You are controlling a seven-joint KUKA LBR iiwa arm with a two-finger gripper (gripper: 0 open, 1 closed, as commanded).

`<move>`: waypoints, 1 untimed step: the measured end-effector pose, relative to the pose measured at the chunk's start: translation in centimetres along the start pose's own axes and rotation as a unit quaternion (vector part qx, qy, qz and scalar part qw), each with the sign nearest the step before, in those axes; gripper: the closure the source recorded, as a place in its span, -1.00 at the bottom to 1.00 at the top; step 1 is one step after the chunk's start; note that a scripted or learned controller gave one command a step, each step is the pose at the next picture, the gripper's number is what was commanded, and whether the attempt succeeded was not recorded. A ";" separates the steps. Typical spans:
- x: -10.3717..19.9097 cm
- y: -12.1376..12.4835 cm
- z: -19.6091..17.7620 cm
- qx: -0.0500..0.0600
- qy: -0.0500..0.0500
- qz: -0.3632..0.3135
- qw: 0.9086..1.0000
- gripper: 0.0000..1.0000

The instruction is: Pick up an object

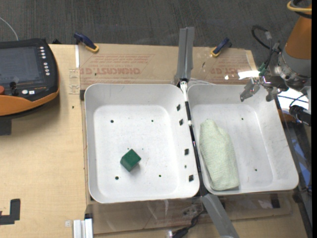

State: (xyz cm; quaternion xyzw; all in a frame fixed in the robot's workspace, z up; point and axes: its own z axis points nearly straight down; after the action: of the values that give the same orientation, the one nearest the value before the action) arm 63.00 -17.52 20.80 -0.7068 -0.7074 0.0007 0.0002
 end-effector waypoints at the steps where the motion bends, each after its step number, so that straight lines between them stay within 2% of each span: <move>1: 5.7 -8.0 8.3 0.001 0.000 0.042 0.999 -1.00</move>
State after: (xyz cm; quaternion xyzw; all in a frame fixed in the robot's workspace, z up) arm 55.02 -11.78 12.48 -0.7359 -0.6771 0.0013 0.0012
